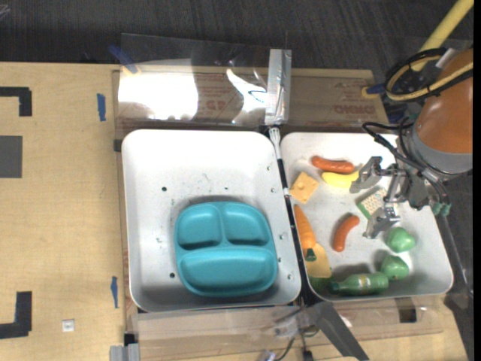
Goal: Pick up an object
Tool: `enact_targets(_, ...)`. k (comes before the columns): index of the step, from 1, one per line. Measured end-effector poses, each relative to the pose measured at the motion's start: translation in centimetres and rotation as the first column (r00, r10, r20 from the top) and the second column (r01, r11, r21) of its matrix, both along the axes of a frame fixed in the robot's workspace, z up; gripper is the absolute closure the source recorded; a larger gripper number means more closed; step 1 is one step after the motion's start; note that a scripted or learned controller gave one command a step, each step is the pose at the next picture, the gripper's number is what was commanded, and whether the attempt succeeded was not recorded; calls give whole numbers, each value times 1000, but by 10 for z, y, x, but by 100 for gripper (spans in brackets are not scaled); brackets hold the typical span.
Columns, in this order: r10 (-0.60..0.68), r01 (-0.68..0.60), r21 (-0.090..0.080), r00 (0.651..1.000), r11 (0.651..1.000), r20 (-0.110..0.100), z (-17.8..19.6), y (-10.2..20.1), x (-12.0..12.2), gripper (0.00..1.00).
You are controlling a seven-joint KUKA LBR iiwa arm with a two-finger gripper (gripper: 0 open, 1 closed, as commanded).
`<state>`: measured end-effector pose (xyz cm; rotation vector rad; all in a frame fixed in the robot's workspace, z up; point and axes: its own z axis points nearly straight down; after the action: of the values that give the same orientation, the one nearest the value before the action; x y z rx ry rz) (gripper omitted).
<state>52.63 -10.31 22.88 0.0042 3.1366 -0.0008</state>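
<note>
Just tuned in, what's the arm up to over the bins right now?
The arm's claw hangs over the right bin, among toy food: two sausages, a carrot, a cheese wedge and green pieces. Nothing shows between its fingers, so no pick yet. The left bin holds a teal divided tray.

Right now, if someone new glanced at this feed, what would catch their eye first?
Probably the big teal divided tray, lying alone in the left bin. Next, the right bin, crowded with small toy foods: an orange carrot along its left wall, two red sausages and green pieces near the front. The tool hangs over that clutter, reaching in from the right.
</note>
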Motion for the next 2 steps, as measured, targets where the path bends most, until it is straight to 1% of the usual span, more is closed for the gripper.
enact_targets(1, 210, -210, -1, 978, 978, 0, -132, -23, -15, 0)
enact_targets(2, 214, -214, -3, 977, 977, 7, -120, -21, -13, 100)
